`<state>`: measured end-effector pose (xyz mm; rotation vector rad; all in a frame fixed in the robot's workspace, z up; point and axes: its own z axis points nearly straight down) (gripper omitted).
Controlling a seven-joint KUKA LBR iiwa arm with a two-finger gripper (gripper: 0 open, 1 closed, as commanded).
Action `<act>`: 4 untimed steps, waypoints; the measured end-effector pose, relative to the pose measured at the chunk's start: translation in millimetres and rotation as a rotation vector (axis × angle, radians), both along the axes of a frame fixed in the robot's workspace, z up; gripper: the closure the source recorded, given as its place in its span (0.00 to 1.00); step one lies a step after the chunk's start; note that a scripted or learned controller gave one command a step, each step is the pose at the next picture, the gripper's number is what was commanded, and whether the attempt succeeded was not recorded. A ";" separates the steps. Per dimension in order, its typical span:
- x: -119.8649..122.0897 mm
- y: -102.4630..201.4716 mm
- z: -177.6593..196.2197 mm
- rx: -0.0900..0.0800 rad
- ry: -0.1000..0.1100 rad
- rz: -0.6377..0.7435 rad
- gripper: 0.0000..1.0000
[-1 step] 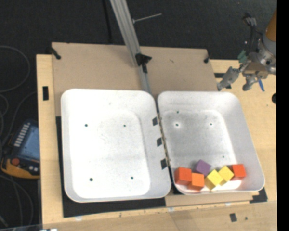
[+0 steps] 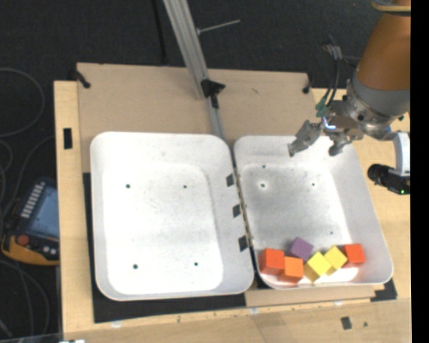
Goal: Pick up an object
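Observation:
Several small blocks lie bunched at the near edge of the right bin (image 2: 357,184): an orange-red block (image 2: 274,260), an orange block (image 2: 294,268), a purple block (image 2: 301,248), two yellow blocks (image 2: 326,261) and another orange-red block (image 2: 354,254). My gripper (image 2: 319,142) hangs over the far edge of the right bin, well away from the blocks. Its two fingers are spread apart with nothing between them.
The left bin (image 2: 164,206) lies beside the right one with small clips along the shared edge. A slanted metal rod (image 2: 193,48) rises from behind the bins. Cables and a handheld pendant (image 2: 36,220) lie off the bench at the left.

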<state>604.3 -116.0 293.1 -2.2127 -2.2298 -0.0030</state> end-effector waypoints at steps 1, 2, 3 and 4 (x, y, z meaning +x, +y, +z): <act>-14.5 21.3 -28.5 -0.002 0.002 -0.004 0.00; -21.1 -69.9 -59.2 -0.006 0.004 -0.015 0.00; -90.9 -59.4 -111.3 0.000 0.009 -0.010 0.00; -110.3 -28.3 -175.7 0.001 0.007 -0.010 0.00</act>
